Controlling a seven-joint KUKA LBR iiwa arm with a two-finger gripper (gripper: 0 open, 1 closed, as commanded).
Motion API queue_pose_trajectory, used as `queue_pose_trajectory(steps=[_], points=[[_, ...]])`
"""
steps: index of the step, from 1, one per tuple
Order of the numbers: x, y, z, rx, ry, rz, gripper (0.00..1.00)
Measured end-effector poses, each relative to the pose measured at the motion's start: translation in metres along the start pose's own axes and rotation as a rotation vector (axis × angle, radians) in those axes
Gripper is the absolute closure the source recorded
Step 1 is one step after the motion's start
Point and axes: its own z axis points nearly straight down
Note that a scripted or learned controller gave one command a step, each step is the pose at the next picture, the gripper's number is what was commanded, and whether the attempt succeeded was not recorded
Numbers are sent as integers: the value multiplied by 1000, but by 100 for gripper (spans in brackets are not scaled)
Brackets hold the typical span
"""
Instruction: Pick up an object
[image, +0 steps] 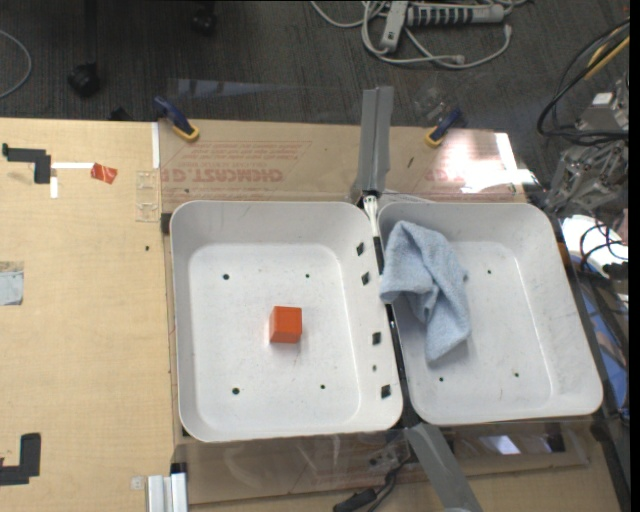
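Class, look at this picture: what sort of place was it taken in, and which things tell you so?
Probably a robotics lab or workshop: two shallow white plastic bins clamped on a cardboard-covered bench, loose cables and a power strip on the dark carpet, and simple test items, a small orange cube and a crumpled blue cloth.

Arm clear of both bins (185, 300) (575, 330)

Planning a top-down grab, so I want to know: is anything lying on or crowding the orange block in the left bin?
Nothing visible does. The orange block sits alone on the left bin floor, apart from the walls. The blue cloth lies in the right bin, across the divider.
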Motion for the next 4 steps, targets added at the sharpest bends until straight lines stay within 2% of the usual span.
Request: queue_pose_trajectory(steps=[2, 3, 4], points=[[0, 0, 4, -3, -1, -668, 100], [-1, 3, 90, -6, -1, -612, 100], [-22, 19, 124, -4, 0, -470, 100]])
